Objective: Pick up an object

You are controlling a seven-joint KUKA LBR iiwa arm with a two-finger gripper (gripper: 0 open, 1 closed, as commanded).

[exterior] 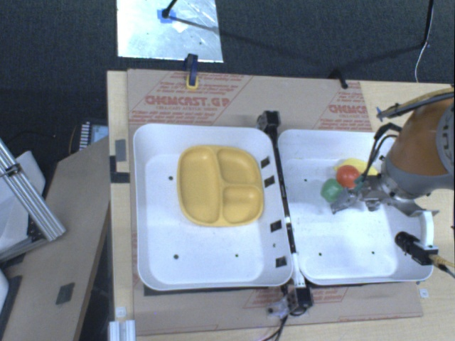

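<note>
Two shallow white bins sit side by side on the bench, both smooth moulded plastic with rounded corners and a few small dark dots across their floors. The left bin (153, 261) holds one thing: a pale yellow divided plate (219, 185), glossy, rounded-square, with three compartments, one long one on its left and two smaller ones on its right. It lies flat near the middle of that bin.

The right bin (341, 261) holds three small rounded pieces bunched together in its upper half: a green ball-like one (330, 189), a red-orange one (348, 175) just above and touching it, and a yellow piece (365, 167) peeking out behind the red one. They look like smooth toy fruit, though I can't make out which.

The grey arm with its orange band reaches in from the right, and its metallic gripper (353, 201) is down in the right bin, right beside the green piece. Whether its grip is spread or closed, I cannot tell from here, nor whether it has anything.

Under the bins lies brown cardboard printed in red lettering.
</note>
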